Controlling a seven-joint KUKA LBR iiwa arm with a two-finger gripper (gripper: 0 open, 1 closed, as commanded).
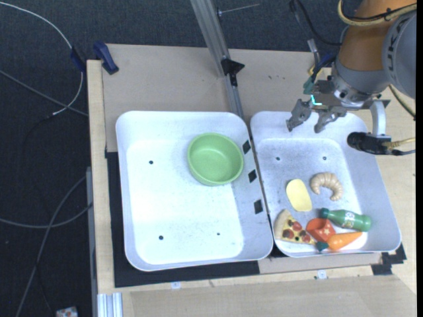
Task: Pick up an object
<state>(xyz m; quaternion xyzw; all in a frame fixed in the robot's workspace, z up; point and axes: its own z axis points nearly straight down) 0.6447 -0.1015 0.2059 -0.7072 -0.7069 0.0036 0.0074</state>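
Camera view shows the claw [310,121] spread wide and holding nothing, above the right bin's [385,197] far edge; the croissant [328,184] lies nearer the camera.

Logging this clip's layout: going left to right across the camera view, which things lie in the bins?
Green bowl → pizza slice → croissant → green bottle.

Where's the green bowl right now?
The green bowl sits in the left bin, toward its upper right part in the camera view, near the divide with the right bin that holds the toy food.
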